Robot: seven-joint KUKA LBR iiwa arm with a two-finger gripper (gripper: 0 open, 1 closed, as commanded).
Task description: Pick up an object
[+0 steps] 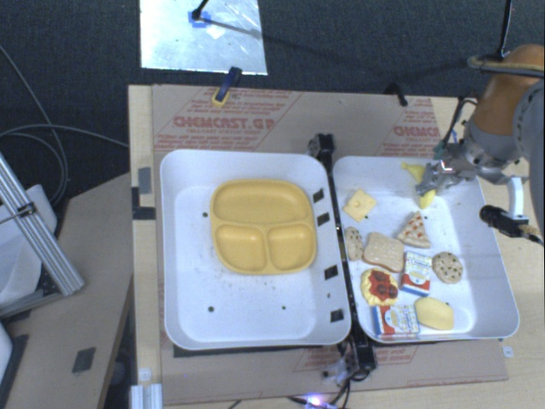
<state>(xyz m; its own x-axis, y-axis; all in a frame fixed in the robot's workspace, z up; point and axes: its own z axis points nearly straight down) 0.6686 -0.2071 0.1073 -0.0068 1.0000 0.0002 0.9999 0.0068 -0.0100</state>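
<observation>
A yellow three-compartment plate is seen lying in the middle of the left bin. In the right bin, food toys are spread out: a yellow cheese square lies near the divider, with a round cracker below it and a slice of toast just beside that. A plate of spaghetti with red sauce and a small printed carton are placed toward the front edge. Further right, a pizza slice, a second small carton, a chocolate-chip cookie and a pale yellow lemon-like piece are found. At the far corner, the end effector is positioned low over a yellow banana-like object, which appears to be gripped between the clenched fingers.
</observation>
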